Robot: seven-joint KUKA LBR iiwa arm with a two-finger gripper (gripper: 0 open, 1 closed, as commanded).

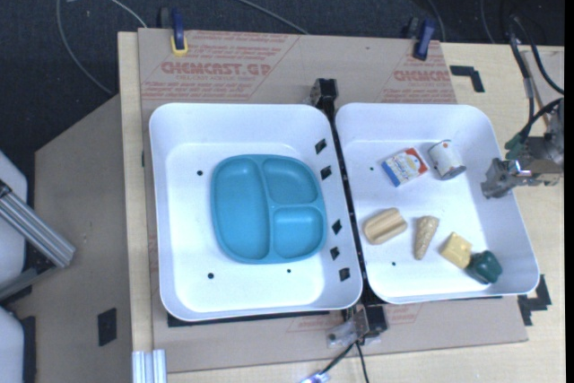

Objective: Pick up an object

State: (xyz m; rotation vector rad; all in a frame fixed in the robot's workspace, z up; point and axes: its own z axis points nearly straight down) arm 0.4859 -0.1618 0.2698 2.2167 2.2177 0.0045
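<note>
Desk, pale wood, carrying 2 shallow white bins side by side.

Right bin, near edge: 1 dark green object, rounded, touching 1 pale yellow block on its left. Further left in the same row: 1 tan cone-shaped piece, perhaps a toy corn cob, and 1 beige bread-like roll, the 2 lying close but apart.

Right bin, far half: 1 small blue, white and red carton, lying flat, and just beside it 1 white and grey cylinder, on its side.

Left bin: 1 teal divided plate with 3 compartments, roughly centred, nothing on it.

End effector: at the right rim of the right bin, level with the cylinder and well apart from every object. Nothing is seen between its fingers; whether they stand wide or narrow cannot be told at this size.

Task status: judged not begun in effect. All 6 small objects rest on the bin floor, none lifted. Remaining: choose 1 item, descend, close, raise. The cylinder lies nearest the end effector and is the likeliest candidate.

Far edge: 2 blue clamps hold a printed board.
</note>
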